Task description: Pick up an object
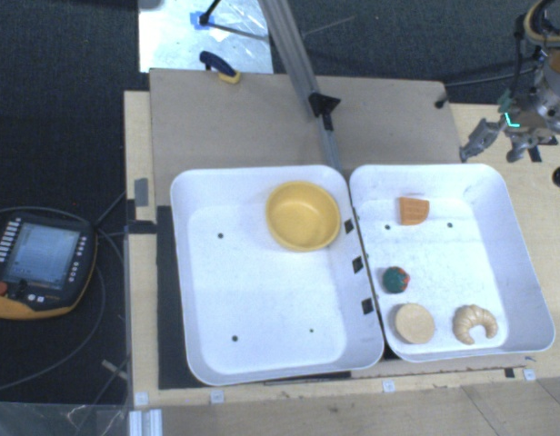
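Observation:
The right bin (512, 214) holds an orange wedge (413, 210) near its back, a small green and red ball (395, 280) at its left side, a round tan biscuit (414, 323) and a croissant (475, 323) at the front. A yellow bowl (303, 214) sits at the back of the left bin (207, 334). My gripper (496, 145) hangs above the bench just behind the right bin's far right corner. It is open, its fingers spread with nothing between them, well apart from every object.
A grey pole (294, 44) slants across the brown board behind the bins, ending in a black clamp (324, 105). A teach pendant (35, 262) lies on the dark floor at the left. A blue and yellow clamp (221, 66) sits at the board's back edge.

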Action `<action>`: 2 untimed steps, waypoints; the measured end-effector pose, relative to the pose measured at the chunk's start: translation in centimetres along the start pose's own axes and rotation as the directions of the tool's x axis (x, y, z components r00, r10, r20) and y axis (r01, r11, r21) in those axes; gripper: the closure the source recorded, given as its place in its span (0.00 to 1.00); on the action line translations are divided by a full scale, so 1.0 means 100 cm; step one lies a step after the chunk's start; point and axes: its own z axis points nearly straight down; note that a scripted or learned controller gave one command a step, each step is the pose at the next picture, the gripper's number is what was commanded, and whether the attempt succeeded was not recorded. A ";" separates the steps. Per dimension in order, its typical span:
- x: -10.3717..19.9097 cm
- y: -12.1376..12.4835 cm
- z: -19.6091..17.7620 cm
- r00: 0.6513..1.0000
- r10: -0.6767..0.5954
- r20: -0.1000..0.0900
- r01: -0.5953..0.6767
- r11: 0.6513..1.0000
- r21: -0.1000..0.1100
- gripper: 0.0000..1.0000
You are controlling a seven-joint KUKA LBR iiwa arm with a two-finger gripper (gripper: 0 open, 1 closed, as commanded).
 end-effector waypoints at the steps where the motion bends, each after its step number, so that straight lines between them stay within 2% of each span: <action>1: 0.000 0.000 0.000 1.000 0.000 0.000 0.000 1.000 0.000 0.00; 2: 0.004 -0.009 0.048 1.000 0.000 -0.001 0.000 1.000 0.003 0.00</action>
